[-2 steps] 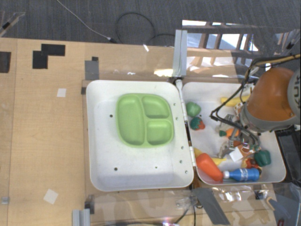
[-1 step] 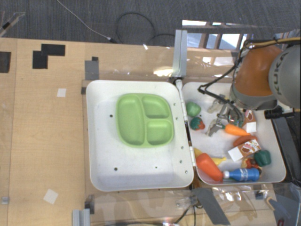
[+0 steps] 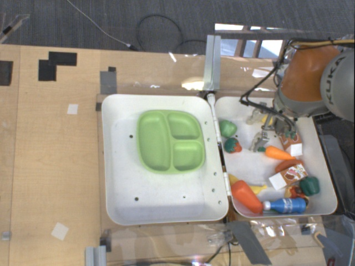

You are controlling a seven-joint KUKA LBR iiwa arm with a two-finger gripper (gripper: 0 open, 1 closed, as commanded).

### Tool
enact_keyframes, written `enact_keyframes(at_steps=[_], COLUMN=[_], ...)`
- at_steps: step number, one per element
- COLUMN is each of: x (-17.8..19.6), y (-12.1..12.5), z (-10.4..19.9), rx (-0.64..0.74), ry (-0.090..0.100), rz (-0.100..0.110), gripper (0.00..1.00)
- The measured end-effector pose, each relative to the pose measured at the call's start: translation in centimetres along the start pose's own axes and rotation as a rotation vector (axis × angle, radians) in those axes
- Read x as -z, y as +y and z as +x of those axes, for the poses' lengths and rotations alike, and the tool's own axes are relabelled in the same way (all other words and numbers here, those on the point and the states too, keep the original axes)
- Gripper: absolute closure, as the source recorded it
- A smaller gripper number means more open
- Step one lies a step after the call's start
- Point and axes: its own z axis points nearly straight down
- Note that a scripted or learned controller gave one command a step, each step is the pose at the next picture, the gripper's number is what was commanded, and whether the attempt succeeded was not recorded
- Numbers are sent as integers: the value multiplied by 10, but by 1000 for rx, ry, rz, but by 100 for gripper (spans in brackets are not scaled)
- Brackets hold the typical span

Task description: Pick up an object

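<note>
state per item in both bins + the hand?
green divided plate: flat, right way up, left bin.
hand: low in the right bin, above the toys.
carrot: lying loose beside the hand.
blue bottle: on its side at the front wall.

Glossy white plastic bins (image 3: 166, 209); matt green plastic tray (image 3: 169, 140); wooden bench (image 3: 50, 165).

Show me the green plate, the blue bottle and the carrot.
Green plate (image 3: 170, 142), camera view, on its central divider.
Blue bottle (image 3: 288, 206), camera view, on its body.
Carrot (image 3: 279, 153), camera view, on its orange middle.
</note>
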Motion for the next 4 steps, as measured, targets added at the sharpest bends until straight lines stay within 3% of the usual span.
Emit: enact_keyframes(at_steps=[1, 2, 3, 4], x=[1, 2, 1, 14], y=[-78, -49, -11, -9], z=[64, 86, 43, 40], rx=[-137, -116, -148, -143], ry=[3, -1, 0, -9], rz=[3, 2, -1, -2], gripper=[0, 0, 0, 100])
